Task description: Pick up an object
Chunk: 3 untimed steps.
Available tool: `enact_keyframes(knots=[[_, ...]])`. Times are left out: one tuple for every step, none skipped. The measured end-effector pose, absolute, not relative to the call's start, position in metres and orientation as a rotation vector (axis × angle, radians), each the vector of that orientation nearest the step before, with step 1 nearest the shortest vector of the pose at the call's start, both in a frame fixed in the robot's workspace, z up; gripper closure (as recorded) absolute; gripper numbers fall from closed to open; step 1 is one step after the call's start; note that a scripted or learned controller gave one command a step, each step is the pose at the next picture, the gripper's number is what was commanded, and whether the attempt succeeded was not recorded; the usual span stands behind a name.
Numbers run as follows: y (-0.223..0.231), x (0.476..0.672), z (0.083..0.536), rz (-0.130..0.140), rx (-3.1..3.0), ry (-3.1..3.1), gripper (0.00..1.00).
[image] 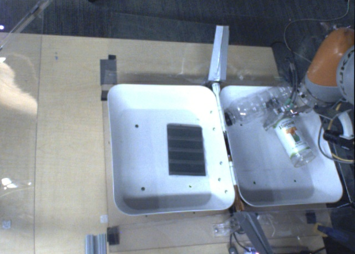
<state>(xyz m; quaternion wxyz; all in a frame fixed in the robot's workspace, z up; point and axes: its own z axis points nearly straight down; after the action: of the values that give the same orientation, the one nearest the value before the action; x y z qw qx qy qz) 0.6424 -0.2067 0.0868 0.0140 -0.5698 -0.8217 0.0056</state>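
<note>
**A:** Where are the things the arm could pick?

**B:** Both lie in the shallow white bin on the right of the frame. A clear plastic bottle with a white, green and orange label lies on its side toward the bin's right half, its length running from upper left to lower right. A second clear, crumpled plastic bottle lies along the bin's upper edge, its dark cap end near the upper left corner, beside the divide between the bins.

**A:** And the arm?

**B:** The grey arm with the orange band comes in at the upper right of the frame. Its wrist hangs over the upper right part of that bin, and the gripper sits low just above the upper end of the labelled bottle, close to the right end of the crumpled one.

**A:** Are the jaws spread or pressed together?

**B:** I cannot tell; the clear plastic and the dark metal parts blur together there. I cannot tell either whether anything lies between them.

**A:** What about the other bin?

**B:** The shallow white bin on the left holds a flat dark grey rectangular block with ridges across it, lying near the middle. Both bins rest side by side on the pale wooden surface.
</note>
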Motion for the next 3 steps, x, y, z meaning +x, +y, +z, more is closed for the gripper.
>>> enact_keyframes(knots=[[-0.21, 0.647, 0.086, 0.024, -1.752, -2.573, 0.0], [-0.167, 0.67, 0.141, -0.002, -1.503, -2.766, 0.0], [-0.12, 0.631, 0.189, -0.007, -1.488, -2.777, 0.0]])
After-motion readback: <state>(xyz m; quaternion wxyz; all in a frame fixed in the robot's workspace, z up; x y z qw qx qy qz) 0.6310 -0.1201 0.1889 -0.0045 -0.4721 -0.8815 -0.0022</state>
